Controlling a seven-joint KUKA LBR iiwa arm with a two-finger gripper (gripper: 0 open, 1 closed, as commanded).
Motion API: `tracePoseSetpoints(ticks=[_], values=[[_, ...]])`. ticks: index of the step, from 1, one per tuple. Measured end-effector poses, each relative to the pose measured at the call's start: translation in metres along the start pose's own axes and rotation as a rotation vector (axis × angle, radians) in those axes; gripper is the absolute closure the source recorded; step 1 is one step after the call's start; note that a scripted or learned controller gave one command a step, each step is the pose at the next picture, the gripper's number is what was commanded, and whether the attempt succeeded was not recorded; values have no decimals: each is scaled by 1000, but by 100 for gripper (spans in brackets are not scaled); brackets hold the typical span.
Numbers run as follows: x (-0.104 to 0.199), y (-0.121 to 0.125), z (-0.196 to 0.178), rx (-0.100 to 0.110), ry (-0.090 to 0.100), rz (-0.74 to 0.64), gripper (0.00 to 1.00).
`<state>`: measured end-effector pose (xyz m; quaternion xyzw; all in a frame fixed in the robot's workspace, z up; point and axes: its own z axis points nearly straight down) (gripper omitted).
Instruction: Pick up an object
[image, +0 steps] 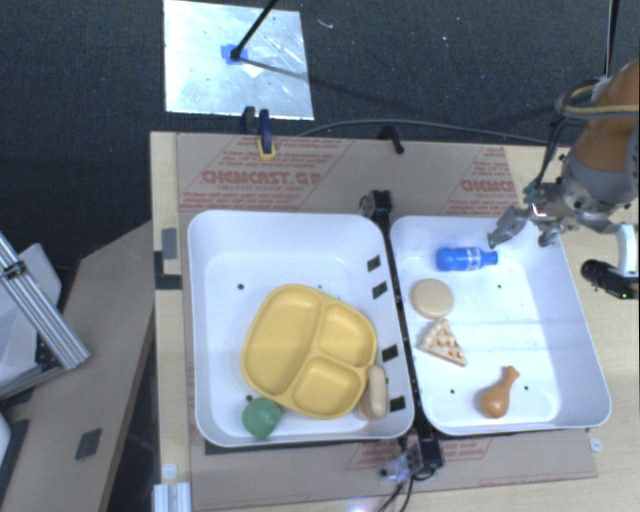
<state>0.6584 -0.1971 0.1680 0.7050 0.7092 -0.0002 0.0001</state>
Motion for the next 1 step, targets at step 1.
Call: tracePoseSetpoints(ticks=[1], values=[[7, 8, 50, -1, 0, -1, 0]])
